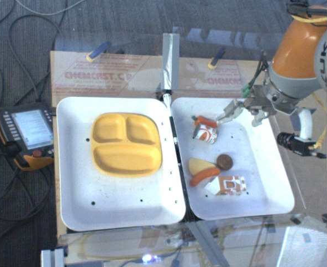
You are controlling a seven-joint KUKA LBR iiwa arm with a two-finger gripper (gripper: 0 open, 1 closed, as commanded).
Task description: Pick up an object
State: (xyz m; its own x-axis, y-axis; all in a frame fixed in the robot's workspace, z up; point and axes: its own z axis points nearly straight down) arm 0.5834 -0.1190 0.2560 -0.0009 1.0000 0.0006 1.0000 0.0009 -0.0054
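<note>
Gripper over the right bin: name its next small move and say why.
Probably a short move down and toward the left bin, onto the orange-and-white carton. The gripper hangs at the right bin's far end, just beside that carton, with nothing visibly between its fingers.

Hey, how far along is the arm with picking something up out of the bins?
Done: the gripper has reached into the right bin, beside the small orange and white carton. In hand: nothing visibly held; that carton lies on the bin floor. Left: the grasp and lift. The brown disc, yellow wedge, sausage-like piece and second carton also lie there; the yellow divided tray sits in the left bin.
</note>
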